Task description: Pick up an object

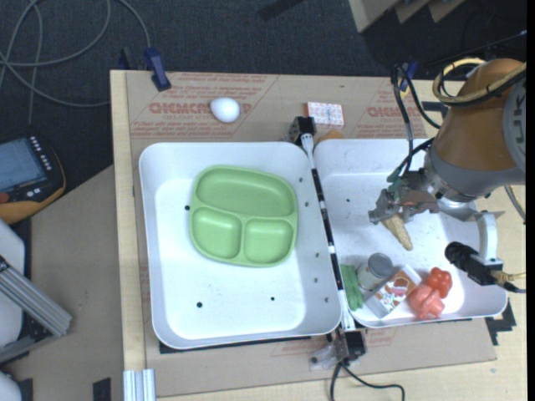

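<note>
- One gripper (399, 210), low in the right bin (351, 178), pinches a tan cone (402, 230) at its wide end.
- Cone points toward the clutter: grey can (379, 266), red toy (429, 291).
- Judged light, stiff, tapered; could slip.

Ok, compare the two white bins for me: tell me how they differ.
The left bin holds one green divided plate, lying flat near its middle; the right bin holds several small things crowded at its near end, among them a red toy and a small carton. The arm reaches over the right bin, not the left bin. The left bin shows much bare floor; the right bin less. Both are shallow, white and side by side.
</note>
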Robot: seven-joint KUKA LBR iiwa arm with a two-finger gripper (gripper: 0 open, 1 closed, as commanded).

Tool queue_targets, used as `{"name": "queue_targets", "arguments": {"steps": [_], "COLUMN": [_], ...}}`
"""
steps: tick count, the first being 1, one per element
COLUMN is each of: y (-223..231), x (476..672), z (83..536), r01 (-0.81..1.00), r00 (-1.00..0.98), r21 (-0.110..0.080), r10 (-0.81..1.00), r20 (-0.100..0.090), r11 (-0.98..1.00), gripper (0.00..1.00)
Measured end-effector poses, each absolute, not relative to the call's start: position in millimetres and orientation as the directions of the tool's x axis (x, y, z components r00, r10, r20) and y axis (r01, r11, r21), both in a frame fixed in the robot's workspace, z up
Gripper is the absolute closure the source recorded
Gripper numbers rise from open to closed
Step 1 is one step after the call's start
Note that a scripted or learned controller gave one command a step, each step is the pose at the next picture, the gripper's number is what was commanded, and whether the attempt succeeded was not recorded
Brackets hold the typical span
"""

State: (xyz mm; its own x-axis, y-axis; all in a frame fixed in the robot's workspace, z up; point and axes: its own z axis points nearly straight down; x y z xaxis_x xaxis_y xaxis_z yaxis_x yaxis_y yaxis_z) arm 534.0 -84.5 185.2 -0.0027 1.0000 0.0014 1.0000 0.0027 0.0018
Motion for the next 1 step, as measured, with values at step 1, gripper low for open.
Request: {"name": "queue_targets", "arguments": {"steps": [1], "y": [-41.6], "x": [585.5], "z": [226.7], "r01": [1.000], "r00": [-0.002], "r21": [0.002], "r10": [1.000], "r20": [0.000], "r11": [0.002], "gripper": [1.00]}}
